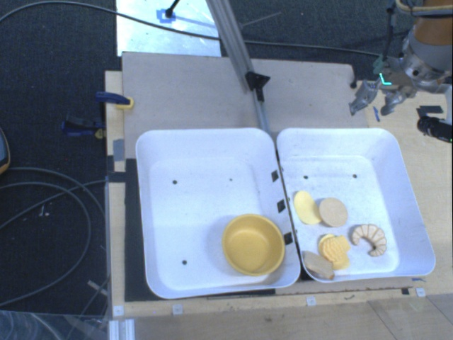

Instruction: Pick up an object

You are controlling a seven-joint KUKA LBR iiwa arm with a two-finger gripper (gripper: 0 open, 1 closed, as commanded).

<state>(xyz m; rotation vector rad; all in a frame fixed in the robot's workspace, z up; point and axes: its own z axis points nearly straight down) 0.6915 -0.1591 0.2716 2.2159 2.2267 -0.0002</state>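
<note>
In the camera view, you are looking at the claw [376, 103] hanging above the bench just past the far right corner of the right bin [407, 168], with its two fingers [362, 98] standing apart and nothing between them. Everything you might pick is sitting toward you and to the left of the claw, grouped in the near half of that bin: a pale yellow oval slice [306, 207] touching a tan round disc [333, 212], a croissant-shaped piece [370, 239] lying just beside them with its curve running roughly left to right, a ridged yellow piece [334, 251], and a brown wedge [318, 265] tucked against the near left corner. The disc and the croissant-shaped piece are lying nearest the claw, so the move is turning on a reach inward and downward over the bin's far wall. The yellow bowl [253, 244] is resting in the left bin [163, 211], well apart from the claw and across the wall between the bins. The arm's upper part is being cut off at the frame's top right, and the ridged piece and the wedge are overlapping, so you probably cannot judge where one ends and the other begins.
</note>
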